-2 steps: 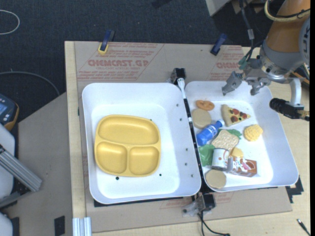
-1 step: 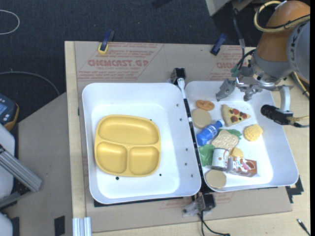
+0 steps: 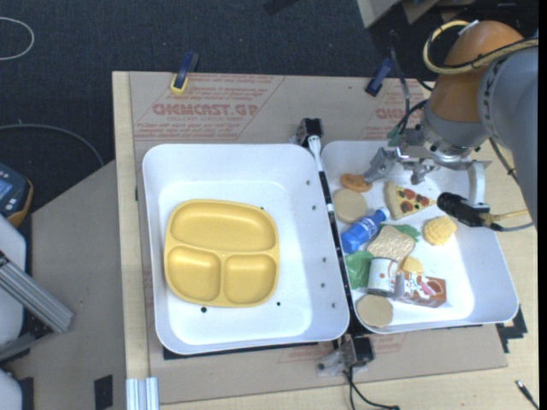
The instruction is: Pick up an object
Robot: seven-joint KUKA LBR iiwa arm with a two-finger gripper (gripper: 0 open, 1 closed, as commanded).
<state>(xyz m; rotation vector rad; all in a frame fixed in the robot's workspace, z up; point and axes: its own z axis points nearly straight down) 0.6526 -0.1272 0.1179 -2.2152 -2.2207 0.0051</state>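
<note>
My gripper (image 3: 398, 170) hangs over the far part of the right bin (image 3: 491, 267). It is open, its two fingers (image 3: 376, 166) spread wide with nothing between them. Just below it lies a toy pizza slice (image 3: 406, 201). An orange piece (image 3: 353, 181) and a tan round cookie (image 3: 349, 205) lie to its left. Further toward the front lie a blue bottle (image 3: 363, 229), a cracker (image 3: 391, 243), a yellow corn cob (image 3: 438, 230), a green can (image 3: 357, 272), a red-brown packet (image 3: 422, 290) and a second round cookie (image 3: 373, 311).
The left bin (image 3: 162, 178) holds a yellow divided plate (image 3: 222, 252). The arm's grey body and orange band (image 3: 466, 84) rise at the upper right, with a black cable (image 3: 466, 210) over the right bin. Clamps (image 3: 182, 73) sit on the cardboard's back edge.
</note>
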